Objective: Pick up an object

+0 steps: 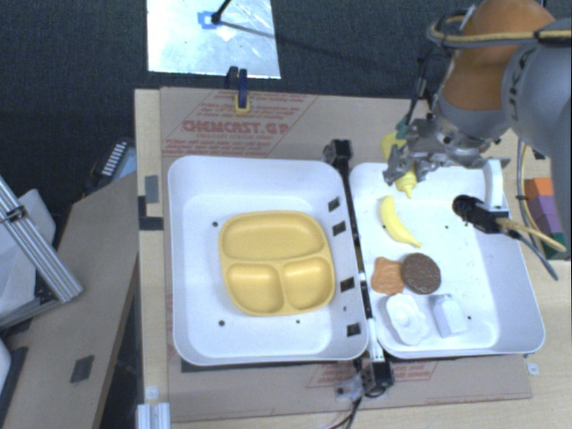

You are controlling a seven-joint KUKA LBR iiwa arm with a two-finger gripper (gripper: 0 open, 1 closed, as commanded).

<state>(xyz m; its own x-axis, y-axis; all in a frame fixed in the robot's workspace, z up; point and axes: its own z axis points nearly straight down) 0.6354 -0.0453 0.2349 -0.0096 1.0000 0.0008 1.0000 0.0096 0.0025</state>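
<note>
While the gripper [404, 170] is hovering over the right bin [514, 329], its grip impossible to tell, a small yellow object [407, 185] is showing at its tip, a banana [397, 222] lying nearby.

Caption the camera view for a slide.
Claw at far end of right bin, near a banana; yellow tray in left bin.

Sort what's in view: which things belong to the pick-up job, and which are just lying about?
Job in hand: claw, over the right bin; in that bin, banana, small yellow piece, orange slab, brown disc, white rounded piece, white block.

Lying about: yellow divided tray in the left bin, silver sheet, clamp.
</note>
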